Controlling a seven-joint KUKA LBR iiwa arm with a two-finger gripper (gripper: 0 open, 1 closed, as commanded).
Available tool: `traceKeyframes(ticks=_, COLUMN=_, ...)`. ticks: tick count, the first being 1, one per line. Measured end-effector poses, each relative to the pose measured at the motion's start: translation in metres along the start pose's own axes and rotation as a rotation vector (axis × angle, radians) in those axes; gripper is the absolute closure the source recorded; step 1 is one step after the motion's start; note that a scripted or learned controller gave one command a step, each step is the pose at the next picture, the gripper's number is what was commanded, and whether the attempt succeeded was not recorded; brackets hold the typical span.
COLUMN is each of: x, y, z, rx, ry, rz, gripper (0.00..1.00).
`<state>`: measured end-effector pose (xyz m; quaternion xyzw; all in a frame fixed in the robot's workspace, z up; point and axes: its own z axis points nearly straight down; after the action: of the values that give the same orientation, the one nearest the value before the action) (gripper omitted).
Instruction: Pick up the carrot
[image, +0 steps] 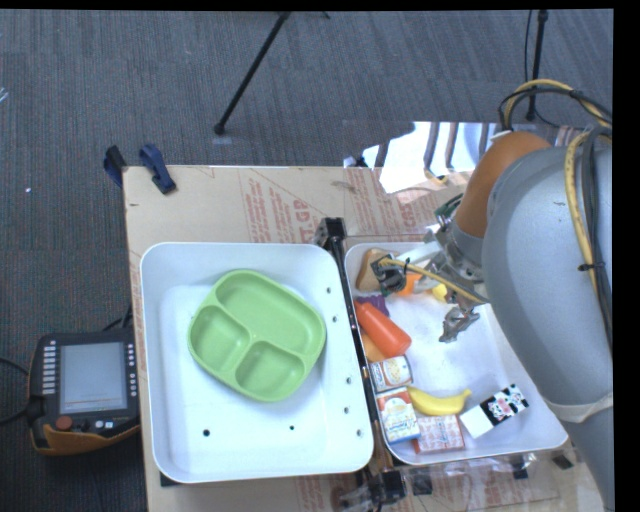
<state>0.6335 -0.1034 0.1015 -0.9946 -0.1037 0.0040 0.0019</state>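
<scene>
On a cardboard-topped bench stand two shallow white bins side by side. The left bin holds a green divided plate with three compartments, lying flat near the bin's middle. The right bin is crowded along its left wall with toy food.

The carrot lies there, an orange-red piece set at a slant against the left wall, about midway along it. Just above it sits a brown, bread-like piece in the bin's far left corner, with a purple scrap between the two. Just below the carrot stands a small can, then a small carton and a pink packet near the bin's near edge. A banana lies beside the can, and a black-and-white carton sits to its right.

The grey arm, with its orange band, reaches in from the right over the right bin. The gripper hangs over the bare white floor of that bin, to the right of the carrot and apart from it. Nothing shows between its fingers; whether the jaws are wide or narrow cannot be told from here. A yellow cable runs along the arm.

On the dark carpet to the left of the bench rests a handheld control pad with a grey screen. Two blue clamps grip the bench's far left corner.
</scene>
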Motion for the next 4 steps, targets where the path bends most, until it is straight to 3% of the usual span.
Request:
traceKeyframes(ticks=1, x=-0.091, y=0.032, z=0.019, rx=0.003, ry=-0.004, rz=-0.127, gripper=0.00)
traceKeyframes(ticks=2, x=-0.012, y=-0.004, z=0.018, rx=0.002, ry=0.001, rz=-0.146, gripper=0.00)
traceKeyframes(ticks=3, x=-0.096, y=0.017, z=0.019, rx=0.002, ry=-0.004, rz=-0.039, gripper=0.00)
traceKeyframes(ticks=4, x=-0.005, y=-0.005, z=0.018, rx=0.000, ry=-0.003, rz=-0.124, gripper=0.00)
